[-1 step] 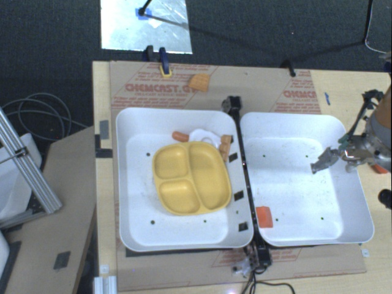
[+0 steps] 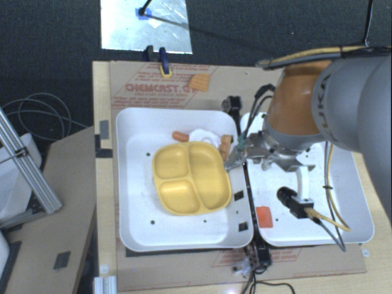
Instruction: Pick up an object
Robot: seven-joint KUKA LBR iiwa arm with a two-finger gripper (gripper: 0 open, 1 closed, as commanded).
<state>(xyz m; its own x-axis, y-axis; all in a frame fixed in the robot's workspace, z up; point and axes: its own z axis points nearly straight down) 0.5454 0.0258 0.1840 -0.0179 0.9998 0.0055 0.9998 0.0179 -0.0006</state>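
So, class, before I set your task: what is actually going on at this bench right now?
A grey KUKA arm with an orange band reaches in from the right, and its gripper sits low at the rim where the two white bins meet. The left bin holds a yellow divided tray, a small orange sausage-shaped piece and a tan piece. An orange-red block lies in the right bin. Nothing visibly sits between the fingers.

Single fixed overhead camera.
Looks down at a slant on both white bins [image 2: 131,182]; arm [image 2: 343,103] enters from right.
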